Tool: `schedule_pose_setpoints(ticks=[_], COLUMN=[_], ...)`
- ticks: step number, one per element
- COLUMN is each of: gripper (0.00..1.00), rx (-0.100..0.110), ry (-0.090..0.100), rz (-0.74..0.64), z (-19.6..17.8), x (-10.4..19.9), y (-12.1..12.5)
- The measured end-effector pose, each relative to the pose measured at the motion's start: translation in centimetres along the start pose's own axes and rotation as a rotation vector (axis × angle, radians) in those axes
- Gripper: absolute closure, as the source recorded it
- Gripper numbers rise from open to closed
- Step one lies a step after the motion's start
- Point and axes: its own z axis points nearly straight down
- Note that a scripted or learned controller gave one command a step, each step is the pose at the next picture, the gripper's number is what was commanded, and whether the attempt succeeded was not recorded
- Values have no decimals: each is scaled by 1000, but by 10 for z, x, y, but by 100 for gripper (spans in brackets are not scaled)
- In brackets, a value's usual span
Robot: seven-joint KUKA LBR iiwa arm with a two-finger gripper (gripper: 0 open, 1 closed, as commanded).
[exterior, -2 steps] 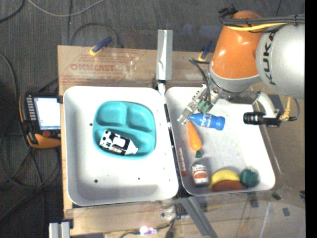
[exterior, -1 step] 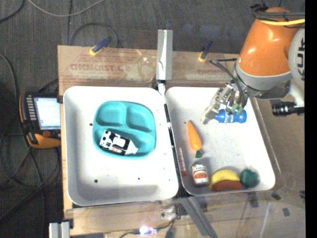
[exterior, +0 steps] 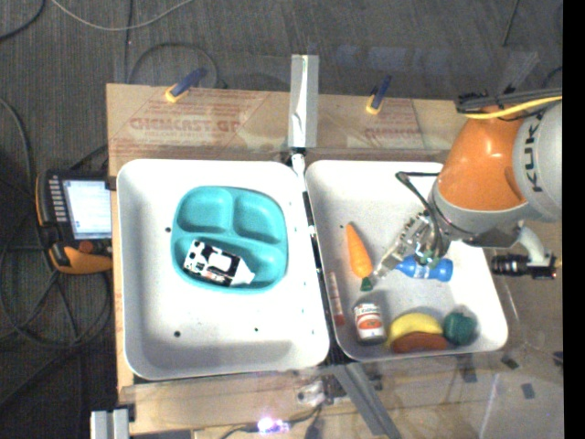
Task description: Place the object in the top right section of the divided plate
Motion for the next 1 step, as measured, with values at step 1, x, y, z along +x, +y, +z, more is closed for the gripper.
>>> schedule_pose_setpoints(ticks=[1], gripper=[0], rx=[-1], ry=[-1], rz=[0], z=[0], x=[0], y=[0])
